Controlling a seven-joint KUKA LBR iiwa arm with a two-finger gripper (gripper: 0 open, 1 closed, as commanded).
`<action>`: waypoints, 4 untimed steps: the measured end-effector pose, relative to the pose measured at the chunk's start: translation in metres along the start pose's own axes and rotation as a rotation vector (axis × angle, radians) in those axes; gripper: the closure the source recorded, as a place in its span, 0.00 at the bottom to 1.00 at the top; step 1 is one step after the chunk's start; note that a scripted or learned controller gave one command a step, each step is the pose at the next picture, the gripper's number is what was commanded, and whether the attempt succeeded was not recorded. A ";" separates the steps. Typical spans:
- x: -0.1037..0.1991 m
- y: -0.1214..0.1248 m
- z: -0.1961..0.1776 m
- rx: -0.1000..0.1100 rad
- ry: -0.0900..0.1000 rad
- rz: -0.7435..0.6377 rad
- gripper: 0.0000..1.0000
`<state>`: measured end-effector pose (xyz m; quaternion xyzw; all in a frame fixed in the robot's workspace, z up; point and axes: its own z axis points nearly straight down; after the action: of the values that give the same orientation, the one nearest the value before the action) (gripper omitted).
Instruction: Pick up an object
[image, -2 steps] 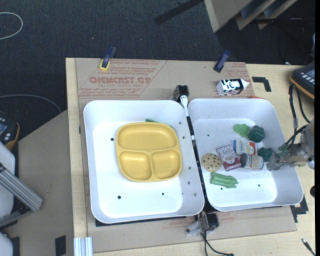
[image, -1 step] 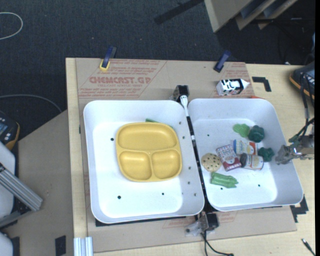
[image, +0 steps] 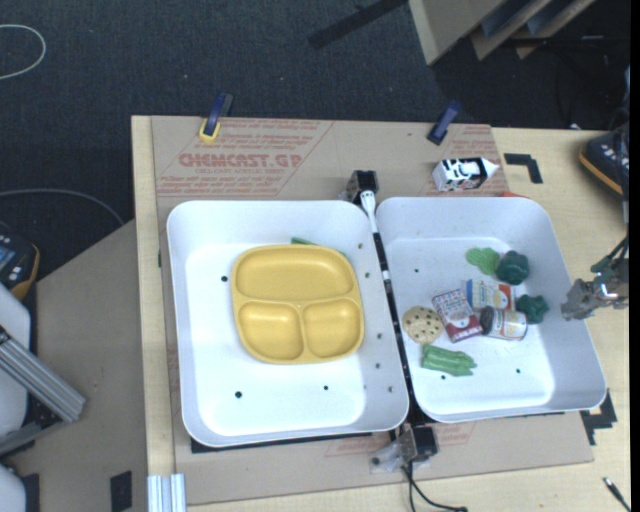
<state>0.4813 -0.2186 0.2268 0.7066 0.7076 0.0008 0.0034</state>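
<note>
- The gripper (image: 583, 298) is hanging over the right edge of the right bin (image: 530, 395); I cannot tell its state.
- A yellow divided plate (image: 297, 300) is lying in the left bin (image: 200, 330).
- A cookie (image: 422, 322), a small can (image: 505, 324) and green toys (image: 447, 360) are lying together in the right bin.

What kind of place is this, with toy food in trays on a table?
Probably a robotics lab or test bench. Two white bins are clamped to a board, one with a yellow divided plate, the other with small toy groceries. A gripper reaches in, and cables trail across the carpeted floor.
</note>
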 end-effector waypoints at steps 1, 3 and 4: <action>0.059 0.023 -0.004 0.001 0.003 -0.005 1.00; 0.152 0.066 -0.017 0.001 0.004 -0.005 1.00; 0.209 0.084 -0.020 0.001 0.004 -0.006 1.00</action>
<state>0.5652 -0.0094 0.2462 0.7046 0.7096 0.0019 0.0014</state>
